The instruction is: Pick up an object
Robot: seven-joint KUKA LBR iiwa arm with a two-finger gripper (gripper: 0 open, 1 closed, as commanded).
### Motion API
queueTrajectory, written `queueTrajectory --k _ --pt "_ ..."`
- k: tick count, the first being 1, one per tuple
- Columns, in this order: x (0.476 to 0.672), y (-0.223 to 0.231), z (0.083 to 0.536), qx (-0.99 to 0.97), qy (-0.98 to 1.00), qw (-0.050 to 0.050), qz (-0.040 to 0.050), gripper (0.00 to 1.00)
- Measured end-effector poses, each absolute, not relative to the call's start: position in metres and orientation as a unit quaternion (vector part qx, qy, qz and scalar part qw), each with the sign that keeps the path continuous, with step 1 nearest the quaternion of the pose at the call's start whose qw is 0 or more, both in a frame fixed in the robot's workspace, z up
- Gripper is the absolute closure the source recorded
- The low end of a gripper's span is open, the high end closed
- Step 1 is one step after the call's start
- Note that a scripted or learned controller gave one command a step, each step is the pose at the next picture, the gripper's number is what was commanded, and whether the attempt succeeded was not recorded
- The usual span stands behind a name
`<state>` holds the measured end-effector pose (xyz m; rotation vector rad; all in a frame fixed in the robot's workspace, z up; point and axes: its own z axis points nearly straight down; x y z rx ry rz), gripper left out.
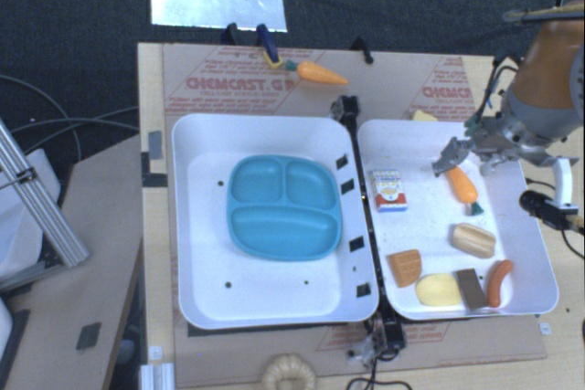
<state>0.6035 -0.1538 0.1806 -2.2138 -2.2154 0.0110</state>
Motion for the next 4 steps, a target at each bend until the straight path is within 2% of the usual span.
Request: queueTrajectory --k 1,2,3,4 --pt "0.607 -0.153 0.189 -0.706 -0.708 0.000 -0.0004 0.00" --pt "0.597 -0.157 0.133 -0.707 -0.708 0.001 0.0008 0.00" --pt "0.598 -0.156 0.083 -0.706 -0.708 0.000 0.0000 0.00" --pt "0.598 -0.157 0.095 -0.707 -0.707 -0.001 -0.0007 1.00"
